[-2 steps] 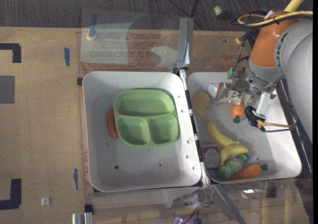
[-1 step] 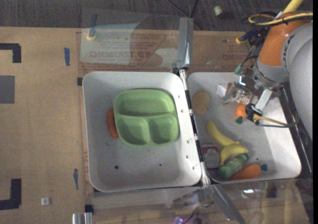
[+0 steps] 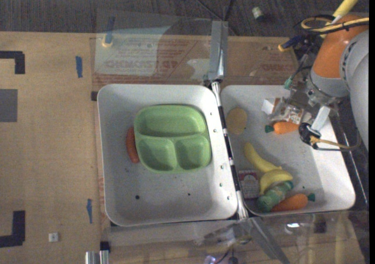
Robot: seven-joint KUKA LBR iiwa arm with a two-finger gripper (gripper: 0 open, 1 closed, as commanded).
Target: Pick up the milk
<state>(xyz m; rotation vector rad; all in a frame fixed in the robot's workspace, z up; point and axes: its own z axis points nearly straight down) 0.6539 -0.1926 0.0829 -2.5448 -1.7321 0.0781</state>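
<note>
hanging low over the far part of the right-hand bin [image 3: 343, 195], the gripper [image 3: 295, 112] sits in a tangle of cables, and i can't tell how far it is open or whether it has hold of anything. right under it lies a carrot [image 3: 285, 128], orange with a green stub, and a small white scrap [image 3: 268, 106] shows just to its left. the grey arm [image 3: 351, 64] with its orange band [image 3: 331, 55] comes in from the right above all this.

further left in the same bin rests a flat tan disc [image 3: 237, 120]. toward the near side lie two bananas: one paler [image 3: 258, 159], one brighter yellow [image 3: 275, 178], nearly touching. at the near left corner, against the bin wall, stands a small white carton with red print [image 3: 249, 185], which looks like the milk, well apart from the gripper with the bananas between. beside it a green bottle-like thing [image 3: 273, 195] lies against a second carrot [image 3: 291, 202].

the left-hand bin [image 3: 117, 198] holds one green divided tray [image 3: 173, 137] with three compartments, and one orange-red sausage-like piece [image 3: 132, 144] touching its left edge.
</note>
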